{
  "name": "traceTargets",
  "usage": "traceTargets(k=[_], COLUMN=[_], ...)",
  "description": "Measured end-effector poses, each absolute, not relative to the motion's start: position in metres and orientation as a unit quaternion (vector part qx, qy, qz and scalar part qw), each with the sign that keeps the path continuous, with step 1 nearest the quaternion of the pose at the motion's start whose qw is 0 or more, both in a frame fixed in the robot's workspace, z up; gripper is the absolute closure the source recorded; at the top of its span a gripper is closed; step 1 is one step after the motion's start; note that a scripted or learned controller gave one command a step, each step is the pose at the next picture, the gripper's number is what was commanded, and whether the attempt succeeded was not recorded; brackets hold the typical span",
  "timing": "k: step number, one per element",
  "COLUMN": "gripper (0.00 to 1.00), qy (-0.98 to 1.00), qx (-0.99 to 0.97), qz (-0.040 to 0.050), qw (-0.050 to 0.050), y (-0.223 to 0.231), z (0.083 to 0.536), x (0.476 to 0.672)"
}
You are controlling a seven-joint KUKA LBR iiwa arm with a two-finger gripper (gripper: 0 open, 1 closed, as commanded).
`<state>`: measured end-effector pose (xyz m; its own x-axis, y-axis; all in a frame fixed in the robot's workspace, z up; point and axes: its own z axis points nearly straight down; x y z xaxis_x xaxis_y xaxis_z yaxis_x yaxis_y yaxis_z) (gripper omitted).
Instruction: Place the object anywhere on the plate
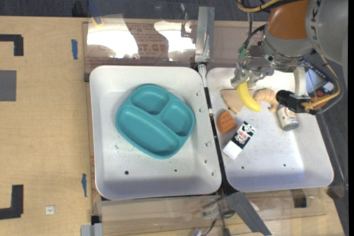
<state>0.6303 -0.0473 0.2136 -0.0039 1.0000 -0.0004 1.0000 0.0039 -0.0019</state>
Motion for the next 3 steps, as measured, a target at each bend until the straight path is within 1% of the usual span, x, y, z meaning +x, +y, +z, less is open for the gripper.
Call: traceTargets(k=[1,2,3], gripper=[1.00,1.00,0.00], qy=[-0.709,-0.710,-0.708], qx=[-0.705,-0.704,-0.706], qz=[0.0018,0.0010,0.0017], qw=[0.003,0.003,0.002], y=[0.016,0.078,0.075], z=[0.181,0.183,0.183], x=[0.619,0.604,0.604])
